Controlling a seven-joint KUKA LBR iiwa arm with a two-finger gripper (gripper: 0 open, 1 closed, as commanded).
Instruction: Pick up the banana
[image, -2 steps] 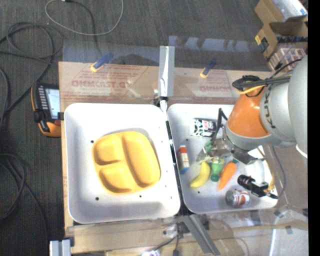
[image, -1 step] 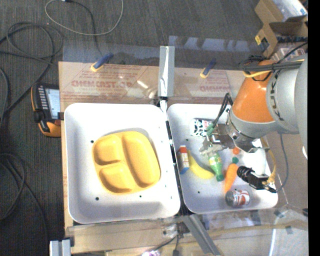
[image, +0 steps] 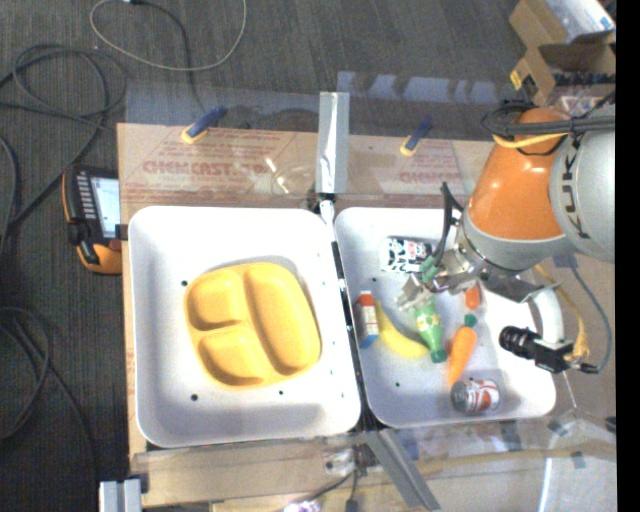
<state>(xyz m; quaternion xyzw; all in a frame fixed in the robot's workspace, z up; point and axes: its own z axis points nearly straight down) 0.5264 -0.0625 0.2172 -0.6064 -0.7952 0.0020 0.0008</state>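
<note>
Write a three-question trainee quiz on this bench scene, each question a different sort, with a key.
1. True or false: the yellow divided tray lies in the left bin.
2. Which lies nearest the banana? A. soda can B. green bottle C. black-and-white carton
3. Fill in: the pincer is above the ____ bin.

Key: 1 true; 2 B; 3 right.

The bench (image: 150, 165) bears two white bins — left (image: 150, 300), right (image: 530, 400) — side by side.
</note>
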